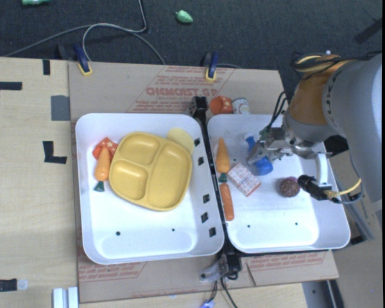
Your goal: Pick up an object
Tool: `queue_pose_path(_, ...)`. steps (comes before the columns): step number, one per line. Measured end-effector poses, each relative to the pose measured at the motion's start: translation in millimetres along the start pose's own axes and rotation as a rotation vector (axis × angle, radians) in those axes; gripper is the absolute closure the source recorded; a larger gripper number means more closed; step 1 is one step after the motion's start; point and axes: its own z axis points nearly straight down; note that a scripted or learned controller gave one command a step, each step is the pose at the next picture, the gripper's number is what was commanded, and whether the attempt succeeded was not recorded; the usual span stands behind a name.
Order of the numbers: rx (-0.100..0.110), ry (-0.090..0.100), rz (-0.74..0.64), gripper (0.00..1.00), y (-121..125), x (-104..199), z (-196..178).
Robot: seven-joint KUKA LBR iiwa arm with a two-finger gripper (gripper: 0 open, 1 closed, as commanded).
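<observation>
The hand (264,151) hangs low in the right bin (321,236), toward its far side, and a blue object (262,165) sits right at its tip, on the side nearer the camera. Whether the hand is open, closed or already gripping that blue object cannot be told, because the metal of the hand and the blue shape overlap at this slant.

Taking the hand as the landmark, the blue object is the closest candidate for a pick, touching or just beside the tip. A small pink-and-white box (244,179) lies near, to the left and a little toward the camera. A dark reddish ball (289,187) lies near on the other side, to the right and toward the camera. Two carrots rest further left along the bin's left wall, one (222,155) level with the hand and one (227,201) nearer the camera, both with their long axes running roughly along that wall.

The left bin (141,246), well apart from the hand, holds a yellow divided plate (151,172), with a red-and-orange toy vegetable (103,159) at its left edge and a pale yellow piece (180,136) at its far corner.

The likely next move is a short one, settling on the blue object and lifting.
</observation>
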Motion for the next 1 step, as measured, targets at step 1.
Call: queue_pose_path(1,0.006,0.003,0.0,1.0,-16.7,68.3,-88.2)
